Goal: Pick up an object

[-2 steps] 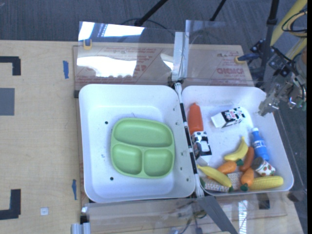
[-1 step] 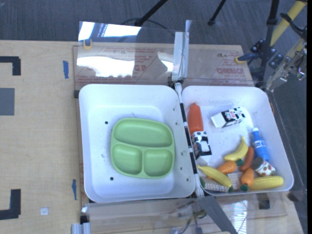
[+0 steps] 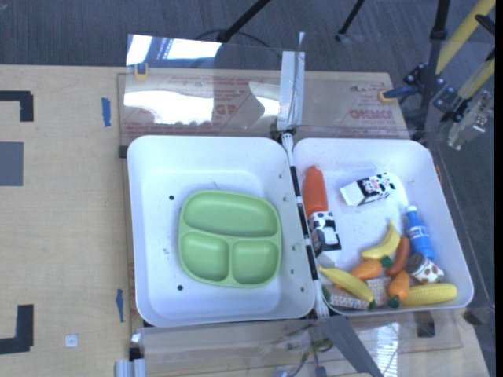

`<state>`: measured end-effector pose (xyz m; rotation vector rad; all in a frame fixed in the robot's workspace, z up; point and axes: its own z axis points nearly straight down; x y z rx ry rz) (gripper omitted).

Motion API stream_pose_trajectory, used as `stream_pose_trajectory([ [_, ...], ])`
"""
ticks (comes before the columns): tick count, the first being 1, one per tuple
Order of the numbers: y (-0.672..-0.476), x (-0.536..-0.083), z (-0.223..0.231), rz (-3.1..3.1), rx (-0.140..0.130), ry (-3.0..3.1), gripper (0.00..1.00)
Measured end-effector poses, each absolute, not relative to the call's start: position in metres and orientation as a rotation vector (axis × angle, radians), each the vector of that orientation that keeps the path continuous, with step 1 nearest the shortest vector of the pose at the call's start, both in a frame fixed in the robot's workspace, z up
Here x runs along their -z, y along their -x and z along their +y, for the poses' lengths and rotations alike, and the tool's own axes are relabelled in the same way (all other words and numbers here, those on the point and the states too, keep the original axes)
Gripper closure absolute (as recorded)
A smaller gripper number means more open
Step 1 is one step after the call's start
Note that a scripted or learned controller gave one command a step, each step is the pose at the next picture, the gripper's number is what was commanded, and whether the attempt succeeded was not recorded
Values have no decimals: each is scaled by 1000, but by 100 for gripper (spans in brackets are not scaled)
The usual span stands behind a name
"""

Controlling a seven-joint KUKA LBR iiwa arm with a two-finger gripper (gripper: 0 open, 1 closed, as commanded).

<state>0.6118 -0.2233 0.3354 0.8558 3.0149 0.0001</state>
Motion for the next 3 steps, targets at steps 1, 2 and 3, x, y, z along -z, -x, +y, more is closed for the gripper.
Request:
stream_pose_trajectory([
  [1,-584,-275,-223,3004,-1,-911,100],
  [2,-555,-238,-224,2873,-1,-1272,100],
  [3,-597,-229,-224,2715,0,-1573,100],
])
